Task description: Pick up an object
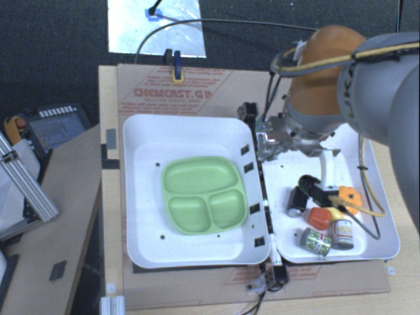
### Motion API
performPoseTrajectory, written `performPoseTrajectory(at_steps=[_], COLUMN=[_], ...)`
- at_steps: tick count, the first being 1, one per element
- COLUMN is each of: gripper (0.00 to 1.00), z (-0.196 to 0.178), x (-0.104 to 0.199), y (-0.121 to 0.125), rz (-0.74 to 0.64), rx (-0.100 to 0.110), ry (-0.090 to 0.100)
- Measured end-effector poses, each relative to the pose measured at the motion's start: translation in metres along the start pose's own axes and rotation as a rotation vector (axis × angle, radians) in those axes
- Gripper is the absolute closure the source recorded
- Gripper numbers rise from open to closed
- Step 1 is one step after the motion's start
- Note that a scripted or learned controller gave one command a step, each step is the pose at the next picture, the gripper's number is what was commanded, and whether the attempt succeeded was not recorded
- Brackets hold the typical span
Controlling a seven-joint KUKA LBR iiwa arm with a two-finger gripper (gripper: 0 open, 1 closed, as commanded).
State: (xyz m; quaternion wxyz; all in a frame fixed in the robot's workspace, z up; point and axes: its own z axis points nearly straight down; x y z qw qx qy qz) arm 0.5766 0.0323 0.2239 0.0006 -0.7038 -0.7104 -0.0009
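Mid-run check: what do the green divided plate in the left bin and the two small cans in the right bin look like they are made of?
The green plate looks like moulded plastic, matte, with soft rounded compartment edges and an even pastel colour. The two cans near the right bin's front edge look like metal with printed labels; one lies on its side, one stands upright, but they are too small to rule out plastic toy versions.

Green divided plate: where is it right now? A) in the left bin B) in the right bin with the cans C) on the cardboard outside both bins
A: the green divided plate lies flat in the left bin, apart from the clutter in the right bin.
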Motion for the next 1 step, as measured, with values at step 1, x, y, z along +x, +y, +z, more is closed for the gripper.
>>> performPoseTrajectory(at_steps=[1], gripper=[1.0], z=[0.0094], x=[0.0566], y=[-0.0051], rz=[-0.001], rx=[0.001], ry=[0.0])
